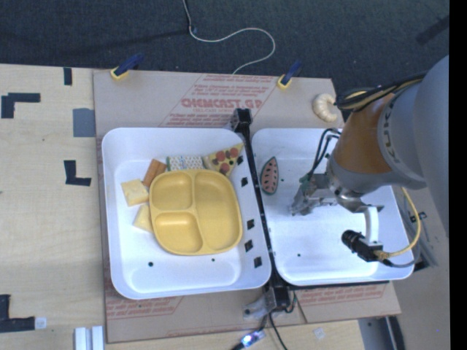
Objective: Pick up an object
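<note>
The gripper [301,201] hangs low in the right bin [321,265], near the middle of that bin's floor, at the end of the grey arm [408,137] with its orange band [365,141]. How wide the tool stands cannot be told, and nothing shows in it.

The nearest loose thing is a watermelon-slice toy [270,174], red with dark seeds and a green rind. It lies against the right bin's left wall, near the far-left corner, apart from the gripper and to its left.

The left bin [120,268] carries a yellow divided plate [195,211] with three compartments, sitting roughly at the bin's middle. Tucked under or beside the plate's far and left edges are several flat toy foods: a pizza-slice toy [225,158] near the far-right corner, a speckled pale piece [184,162] just left of it, an orange-brown strip [153,171], and a pale cracker-like square [134,192] toward the left wall. Another pale piece [141,219] peeks out at the plate's left edge.

Both bins rest on a cardboard sheet [219,100] held by two blue-and-yellow clamps [127,65] at its far edge. A cream-coloured lump [325,107] lies on the cardboard beyond the right bin's far edge.
</note>
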`<state>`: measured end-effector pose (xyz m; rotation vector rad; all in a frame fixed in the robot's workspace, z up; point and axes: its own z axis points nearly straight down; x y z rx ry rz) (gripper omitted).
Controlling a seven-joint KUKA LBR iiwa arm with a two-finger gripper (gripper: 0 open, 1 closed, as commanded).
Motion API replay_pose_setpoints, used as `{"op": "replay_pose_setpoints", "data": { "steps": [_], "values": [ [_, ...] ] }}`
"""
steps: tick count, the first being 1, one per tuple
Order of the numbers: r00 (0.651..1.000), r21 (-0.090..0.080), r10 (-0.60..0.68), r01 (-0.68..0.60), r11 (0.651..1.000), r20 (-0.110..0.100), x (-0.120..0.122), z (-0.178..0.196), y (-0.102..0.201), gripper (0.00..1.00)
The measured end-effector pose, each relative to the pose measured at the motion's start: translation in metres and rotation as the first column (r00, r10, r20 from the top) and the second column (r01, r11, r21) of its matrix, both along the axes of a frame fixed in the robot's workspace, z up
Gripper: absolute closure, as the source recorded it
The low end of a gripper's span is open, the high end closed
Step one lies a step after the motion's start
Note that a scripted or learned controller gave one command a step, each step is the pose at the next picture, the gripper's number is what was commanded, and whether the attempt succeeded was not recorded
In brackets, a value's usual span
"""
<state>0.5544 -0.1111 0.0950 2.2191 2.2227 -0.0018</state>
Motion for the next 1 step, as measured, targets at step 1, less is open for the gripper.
{"op": "replay_pose_setpoints", "data": {
  "steps": [1],
  "values": [
    [1.000,0.001,0.000,0.000,1.000,0.004,0.0089,0.0595,-0.0003,1.00]
  ]
}}
